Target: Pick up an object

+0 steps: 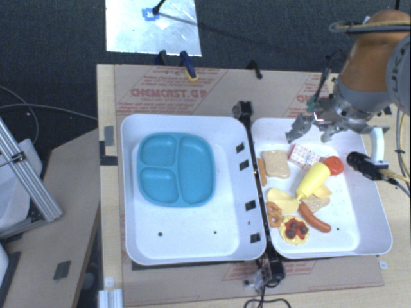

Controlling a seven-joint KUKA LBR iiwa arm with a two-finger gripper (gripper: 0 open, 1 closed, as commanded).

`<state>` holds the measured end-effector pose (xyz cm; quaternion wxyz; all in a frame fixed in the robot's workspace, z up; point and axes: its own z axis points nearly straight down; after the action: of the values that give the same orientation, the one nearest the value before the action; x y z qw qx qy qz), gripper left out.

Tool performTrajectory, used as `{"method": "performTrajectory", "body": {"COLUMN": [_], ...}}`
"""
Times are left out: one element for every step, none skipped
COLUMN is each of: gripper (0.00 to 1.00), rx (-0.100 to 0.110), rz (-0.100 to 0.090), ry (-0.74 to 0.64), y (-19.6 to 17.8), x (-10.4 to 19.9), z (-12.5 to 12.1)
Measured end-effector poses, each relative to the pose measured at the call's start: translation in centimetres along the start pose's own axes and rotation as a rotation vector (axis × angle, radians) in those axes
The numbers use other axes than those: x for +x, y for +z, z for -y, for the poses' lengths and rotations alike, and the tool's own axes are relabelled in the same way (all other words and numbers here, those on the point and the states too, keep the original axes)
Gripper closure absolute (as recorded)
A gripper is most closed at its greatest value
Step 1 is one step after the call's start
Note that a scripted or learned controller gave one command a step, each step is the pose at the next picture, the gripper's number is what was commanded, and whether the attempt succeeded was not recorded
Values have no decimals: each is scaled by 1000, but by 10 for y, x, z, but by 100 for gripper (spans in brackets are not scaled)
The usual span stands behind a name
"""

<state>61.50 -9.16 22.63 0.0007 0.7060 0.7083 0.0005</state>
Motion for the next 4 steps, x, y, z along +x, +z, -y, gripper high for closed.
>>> {"method": "performTrajectory", "body": {"gripper": [0, 0, 0, 0], "rx": [8, -7, -14, 3], "rz": [0, -3, 0, -2], "ry": [5, 2, 4, -1], "y": [122, 137, 136, 142], "x": [-57, -77, -104, -76], "z": [-25, -26, 16, 43]}}
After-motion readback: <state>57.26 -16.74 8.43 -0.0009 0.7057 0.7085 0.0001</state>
